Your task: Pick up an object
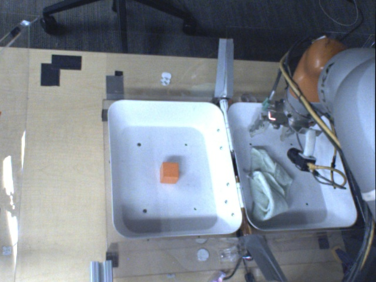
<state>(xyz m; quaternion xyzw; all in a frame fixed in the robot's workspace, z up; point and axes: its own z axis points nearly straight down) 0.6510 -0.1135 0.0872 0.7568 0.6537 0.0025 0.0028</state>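
meanwhile orange cube (170,173) lies in left bin (123,157); cloth (267,184) in right bin (329,207).

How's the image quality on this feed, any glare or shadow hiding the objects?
Camera view: soft and slightly blurry overall; orange cube reads clearly on the evenly lit left bin; glare streaks on the bench's left edge; the arm shades the right bin, dimming the pale cloth.

A small orange block (170,173) sits in the left bin (126,128). A crumpled pale cloth (267,184) lies in the right bin (335,207), near the pincer (271,115).
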